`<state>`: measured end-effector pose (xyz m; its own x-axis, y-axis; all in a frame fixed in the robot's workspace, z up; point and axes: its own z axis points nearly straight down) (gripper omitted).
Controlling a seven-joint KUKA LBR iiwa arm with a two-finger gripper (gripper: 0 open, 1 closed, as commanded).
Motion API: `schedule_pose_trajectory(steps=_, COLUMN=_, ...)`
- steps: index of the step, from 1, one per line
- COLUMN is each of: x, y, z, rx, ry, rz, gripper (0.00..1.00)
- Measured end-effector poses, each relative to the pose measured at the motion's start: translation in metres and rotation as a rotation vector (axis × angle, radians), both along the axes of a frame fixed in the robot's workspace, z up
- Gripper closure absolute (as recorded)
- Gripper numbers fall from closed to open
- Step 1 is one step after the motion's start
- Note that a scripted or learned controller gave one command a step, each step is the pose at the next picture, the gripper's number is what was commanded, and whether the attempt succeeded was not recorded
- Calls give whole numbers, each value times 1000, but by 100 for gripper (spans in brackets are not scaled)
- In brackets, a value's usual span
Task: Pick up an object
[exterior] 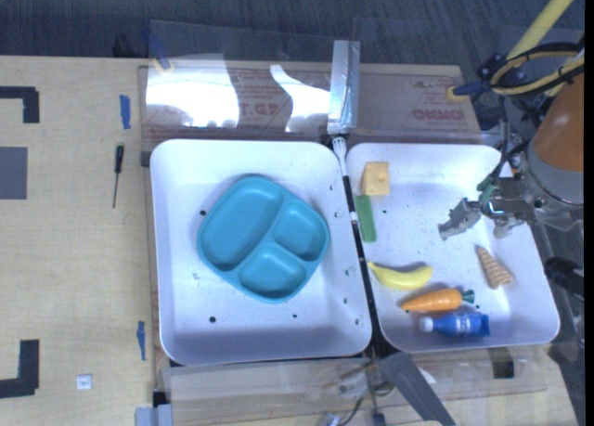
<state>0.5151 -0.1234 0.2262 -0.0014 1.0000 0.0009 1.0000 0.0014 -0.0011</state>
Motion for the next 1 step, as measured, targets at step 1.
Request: schedule_pose_trajectory(steps=1, x=0, y=0, z=0, rx=0, ry=0, rz=0, gripper=0)
